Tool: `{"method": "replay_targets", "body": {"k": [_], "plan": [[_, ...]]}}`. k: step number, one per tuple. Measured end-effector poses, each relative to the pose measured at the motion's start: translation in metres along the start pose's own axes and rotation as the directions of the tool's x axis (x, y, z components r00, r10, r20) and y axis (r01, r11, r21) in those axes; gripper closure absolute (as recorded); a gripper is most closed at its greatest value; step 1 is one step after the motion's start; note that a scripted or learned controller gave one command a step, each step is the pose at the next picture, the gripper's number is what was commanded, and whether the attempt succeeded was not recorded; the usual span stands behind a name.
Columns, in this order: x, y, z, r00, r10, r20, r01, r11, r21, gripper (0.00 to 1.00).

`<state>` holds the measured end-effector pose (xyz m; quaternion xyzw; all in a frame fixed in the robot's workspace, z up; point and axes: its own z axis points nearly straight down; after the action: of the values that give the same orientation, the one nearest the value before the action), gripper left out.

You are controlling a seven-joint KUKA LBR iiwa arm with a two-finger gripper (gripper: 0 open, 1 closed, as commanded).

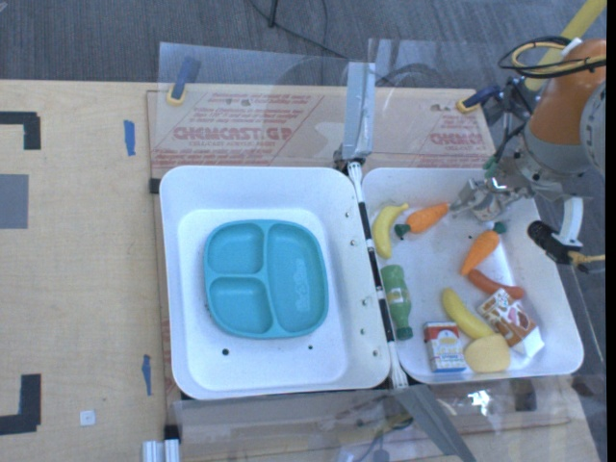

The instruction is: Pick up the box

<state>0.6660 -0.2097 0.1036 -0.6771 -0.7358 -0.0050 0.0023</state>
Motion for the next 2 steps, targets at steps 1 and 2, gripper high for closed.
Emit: {"method": "replay_targets", "body": {"k": [1, 2], "plan": [[0.064, 0.008, -0.082, 0.996, -0.085, 0.012, 0.085, 0.996, 0.0, 1.0], [0.064, 0.006, 0.005, 0.997, 0.073, 0.01, -0.073, 0.997, 0.004, 1.0]]}}
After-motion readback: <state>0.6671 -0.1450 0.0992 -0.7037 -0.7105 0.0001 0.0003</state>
